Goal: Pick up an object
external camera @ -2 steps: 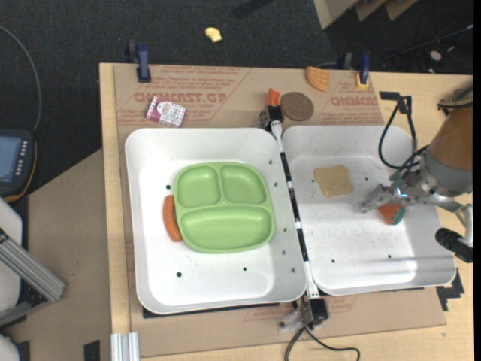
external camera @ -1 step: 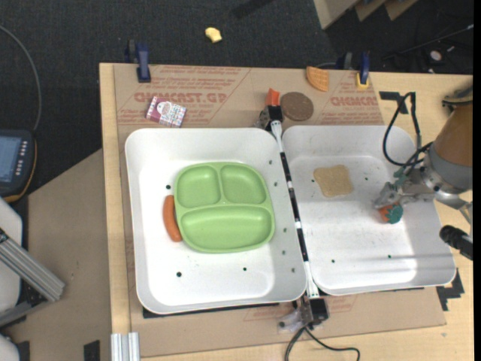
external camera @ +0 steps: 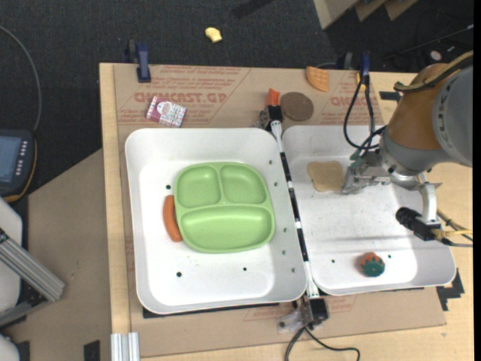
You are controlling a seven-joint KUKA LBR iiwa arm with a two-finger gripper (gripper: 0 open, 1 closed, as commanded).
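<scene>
The claw (external camera: 359, 177) is being held low in the right bin (external camera: 421, 273), at the bin's far edge, just beside a flat tan piece (external camera: 325, 175) that is lying on the bin floor near its far left corner. Whether the tips are touching that piece cannot be made out, and whether they are apart or together cannot be told either, since they are being hidden by the wrist above them. Nothing is being seen lifted clear of the floor, so the pick is being judged as not yet done: a grasp, a closing and a lift are all being left to do.

A small red and green object (external camera: 371, 265) is lying near the right bin's near edge, well apart from the claw. In the left bin (external camera: 150, 277) a green divided plate (external camera: 223, 207) is resting in the middle, with an orange carrot-shaped toy (external camera: 172, 218) touching its left side.

On the counter (external camera: 120, 201), a brown board, red printed lettering is running along the far edge; something like "CHEMCAST" is being read, the rest being too faint. A small packet (external camera: 165, 111) with a pink and white label is lying near the far left corner, its print being too small to read.
</scene>
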